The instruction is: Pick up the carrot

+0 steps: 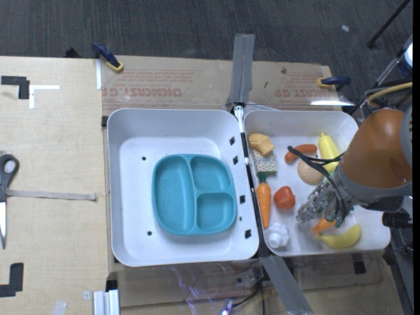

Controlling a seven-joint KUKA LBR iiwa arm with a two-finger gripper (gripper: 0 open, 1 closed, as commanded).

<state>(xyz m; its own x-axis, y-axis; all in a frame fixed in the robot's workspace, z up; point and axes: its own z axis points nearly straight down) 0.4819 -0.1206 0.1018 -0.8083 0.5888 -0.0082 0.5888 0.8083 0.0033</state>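
The carrot is orange with a green top. It lies lengthwise along the left wall of the right bin, next to a red tomato. My gripper hangs low in the front right part of that bin, to the right of the tomato and clear of the carrot. A small orange piece shows just under the gripper's tip, beside a banana. Whether it touches the gripper cannot be made out. The orange band of the arm covers the bin's right side.
The right bin also holds a cracker, a green-and-white block, a red chili, a yellow fruit, a tan round item and a white object. A teal divided plate sits in the left bin.
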